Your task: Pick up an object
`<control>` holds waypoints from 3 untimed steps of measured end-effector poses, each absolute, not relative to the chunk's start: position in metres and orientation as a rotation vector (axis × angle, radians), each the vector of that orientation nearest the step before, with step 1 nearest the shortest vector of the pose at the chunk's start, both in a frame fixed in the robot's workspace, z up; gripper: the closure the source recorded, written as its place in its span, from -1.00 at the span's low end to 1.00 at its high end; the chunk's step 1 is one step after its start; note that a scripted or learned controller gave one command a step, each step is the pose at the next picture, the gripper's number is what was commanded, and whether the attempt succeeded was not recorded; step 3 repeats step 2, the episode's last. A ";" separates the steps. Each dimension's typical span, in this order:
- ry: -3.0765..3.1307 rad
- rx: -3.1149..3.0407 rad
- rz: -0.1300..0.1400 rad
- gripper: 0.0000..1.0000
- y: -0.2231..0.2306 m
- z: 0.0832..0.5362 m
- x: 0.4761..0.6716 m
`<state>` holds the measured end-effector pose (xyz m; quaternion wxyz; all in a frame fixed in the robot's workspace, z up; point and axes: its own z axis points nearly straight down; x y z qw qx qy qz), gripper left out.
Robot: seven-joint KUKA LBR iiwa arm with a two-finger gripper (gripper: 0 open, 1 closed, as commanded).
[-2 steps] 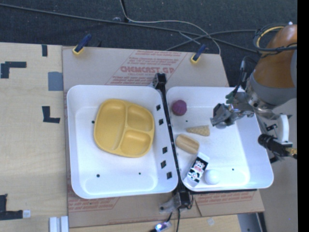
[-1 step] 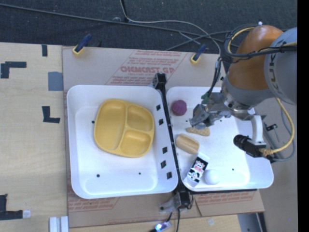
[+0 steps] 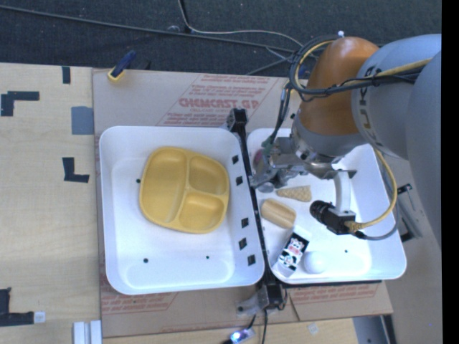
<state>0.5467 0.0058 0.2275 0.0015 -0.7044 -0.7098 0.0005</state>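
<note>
The two-finger gripper (image 3: 264, 172) hangs low over the left edge of the right shallow white bin (image 3: 373, 260), close against the black divider (image 3: 247, 192) that runs between the two bins; whether it is parted or closed cannot be told from this slanted view, and nothing can be seen clamped in it. Just beside it, toward the bin's middle, lies a pale tan wedge-shaped piece (image 3: 295, 193), and just below that a smooth tan bread-roll-shaped object (image 3: 277, 213). Nearer the bin's front edge rest a small black-and-white printed carton (image 3: 292, 254) and, touching or just beside it, a white ball (image 3: 314, 262). A black cylindrical part with a yellow cable (image 3: 331, 217) hangs from the wrist above the bin's middle. Above the gripper rises the orange band (image 3: 337, 84) and the grey arm (image 3: 409, 106), entering from the right. In the left shallow white bin (image 3: 118, 228), a yellow three-compartment plastic plate (image 3: 184, 189) lies flat near the centre, well apart from the gripper.
</note>
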 end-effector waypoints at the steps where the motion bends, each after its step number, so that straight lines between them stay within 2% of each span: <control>1: -2.226 -2.214 0.002 1.00 0.051 0.219 0.554; 2: -2.227 -2.214 0.004 1.00 0.100 0.215 0.549; 3: -2.227 -2.214 0.004 1.00 0.100 0.215 0.549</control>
